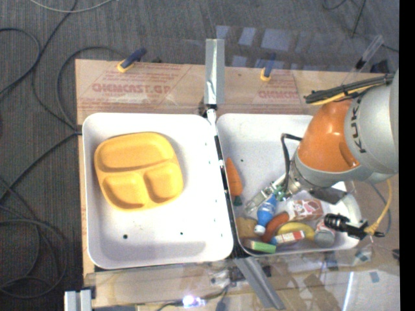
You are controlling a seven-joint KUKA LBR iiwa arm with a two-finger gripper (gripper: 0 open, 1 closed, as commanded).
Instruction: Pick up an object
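Gripper (275,192) low over the clutter in the near part of the right shallow white bin (259,146), set below the grey arm with its orange band (324,146); impossible to tell how wide or narrow, and nothing visibly held. Far left: left shallow white bin (91,193), holding a yellow plastic tray with three compartments (138,169), flat and well apart from the gripper. Next, against the left wall of the right bin, an orange carrot-shaped toy (234,177), lying lengthwise and apart from the pile. Then the pile itself, crowded into the near end of that bin: a brown rounded piece (245,227), a green stick-like item (262,245), a small blue-and-white bottle (266,211) just beside the gripper, a red sausage-shaped toy (277,222), a yellow banana-shaped toy (295,228), a red-and-white packet (305,207) and, furthest right, a grey round object (324,235). By judgement, at the reach-and-descend stage: approach made, grasp not confirmed, no object lifted clear. Left to do: closing on one piece, most likely the bottle or a neighbour, then raising it free of the heap. Tight packing a probable cause of a slip or a double pick.
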